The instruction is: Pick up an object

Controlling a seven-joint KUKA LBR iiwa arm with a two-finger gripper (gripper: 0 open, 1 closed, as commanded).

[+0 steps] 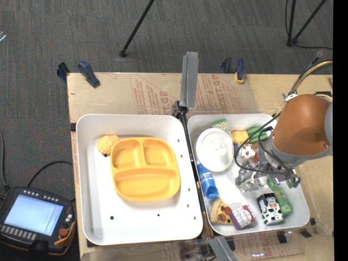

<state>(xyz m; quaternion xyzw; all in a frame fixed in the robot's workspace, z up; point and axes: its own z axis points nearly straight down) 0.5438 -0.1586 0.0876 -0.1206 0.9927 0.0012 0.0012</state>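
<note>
My gripper (pixel 254 181) is low in the right bin (pixel 255 117), under the orange band of the arm, among the objects on that bin's right side. A small red and white toy (pixel 249 152) lies just above it and a black and white box (pixel 270 209) just below right. A white round bowl (pixel 215 148) sits in the bin's upper left, with a blue bottle (pixel 207 182) under it. A pizza slice toy (pixel 219 212) and a purple packet (pixel 242 216) lie along the front. The arm hides what is directly beneath the gripper.
The left bin (pixel 87 200) holds a yellow divided plate (pixel 145 167) and a small yellow waffle-like toy (pixel 106 143). A green item (pixel 220 125) and a yellow toy (pixel 239 137) lie near the right bin's back wall. A grey post (pixel 189 83) stands between the bins.
</note>
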